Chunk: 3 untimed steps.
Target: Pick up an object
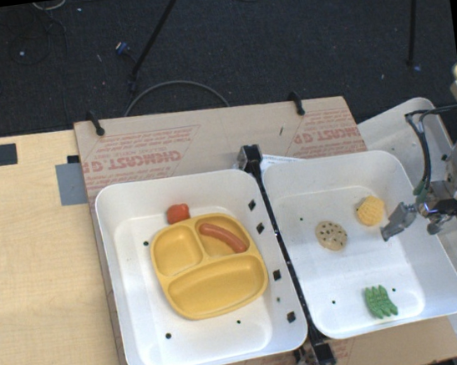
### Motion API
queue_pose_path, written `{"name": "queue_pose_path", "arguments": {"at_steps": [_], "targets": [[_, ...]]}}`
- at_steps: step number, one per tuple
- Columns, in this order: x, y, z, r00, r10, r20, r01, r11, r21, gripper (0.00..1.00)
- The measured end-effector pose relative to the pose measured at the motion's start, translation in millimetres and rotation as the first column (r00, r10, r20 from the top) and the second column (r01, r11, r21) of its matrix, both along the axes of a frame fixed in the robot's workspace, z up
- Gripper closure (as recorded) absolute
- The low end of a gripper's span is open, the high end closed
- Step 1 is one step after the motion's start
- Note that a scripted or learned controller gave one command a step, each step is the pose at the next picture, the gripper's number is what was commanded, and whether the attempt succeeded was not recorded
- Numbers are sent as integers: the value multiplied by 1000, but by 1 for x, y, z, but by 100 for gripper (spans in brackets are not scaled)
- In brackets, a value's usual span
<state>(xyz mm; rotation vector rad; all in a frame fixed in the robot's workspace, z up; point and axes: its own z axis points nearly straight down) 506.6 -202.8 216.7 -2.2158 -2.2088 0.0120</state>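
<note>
Over on the right, the jaws (411, 217) hang at the right edge of the right bin (419, 184). They stick out to the left, toward the middle of the bin. I can see a grey finger (397, 222) pointing that way, but I cannot tell if the jaws are apart or together. Nothing sits between them that I can see.

Just to the left of the jaws lies a round yellow thing (370, 211) with a bumpy top. It is near the finger but not touching it. A bit more to the left is a tan cookie (331, 235) with dark spots. The two lie close together. Down near the front of the same bin is a green thing (380, 301) with ridges, well apart from the others.

A black bar (275, 247) runs between the two bins. The left bin (138, 317) holds a yellow tray (209, 285) with three parts. A reddish sausage (224, 236) lies in the tray's upper right part. A small red thing (178, 213) sits just behind the tray, touching its rim.

Both bins rest on a brown cardboard sheet (206, 142) with red writing. Pale wood of the bench (33, 289) shows to the left.
</note>
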Motion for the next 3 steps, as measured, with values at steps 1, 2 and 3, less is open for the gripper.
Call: {"name": "queue_pose_path", "arguments": {"at_steps": [1, 2, 3], "targets": [[3, 0, 7, 1000, 4, 13, -4, 1000, -4, 0], [-4, -3, -55, 1000, 3, 6, -3, 1000, 0, 0], [2, 1, -101, 1000, 3, 8, -3, 1000, 0, 0]]}}
